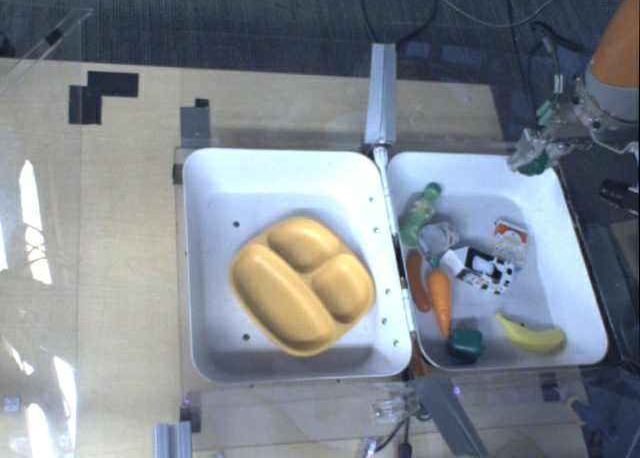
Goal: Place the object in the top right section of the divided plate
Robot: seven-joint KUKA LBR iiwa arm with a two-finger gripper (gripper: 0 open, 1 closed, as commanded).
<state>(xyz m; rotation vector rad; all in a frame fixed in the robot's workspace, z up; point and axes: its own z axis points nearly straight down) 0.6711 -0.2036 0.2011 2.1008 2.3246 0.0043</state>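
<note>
**A:** Where is the arm?

**B:** At the upper right. The grey arm with its orange band [618,51] comes in from the right edge, and the end effector [535,151] hangs over the far right corner of the right shallow white bin [580,276]. Something small and greenish sits at its tip, but it is too blurred to name, and I cannot tell how the end effector stands.

**A:** And the plate?

**B:** The yellow divided plastic plate [303,284] lies in the left shallow white bin [215,246], turned at a slant. It has three sections: one long one at the lower left and two smaller ones at the top and right.

**A:** What lies in the right bin?

**B:** A cluster along its left wall: a green plastic bottle [421,206] at the top, a crumpled grey lump [436,239] just below it, then two orange carrots, a slim one [417,280] against the wall and a fatter one [440,300] beside it. A dark green block [465,344] sits at the fatter carrot's lower tip. A yellow banana [530,334] lies near the bin's front right corner. Nearer the middle there is a black-and-white patterned piece [485,270], and a small white and orange carton [509,238] just above it.

**A:** And the counter?

**B:** The pale wooden counter [90,276] carries both bins, with black cables [400,6] looping beyond it.
</note>
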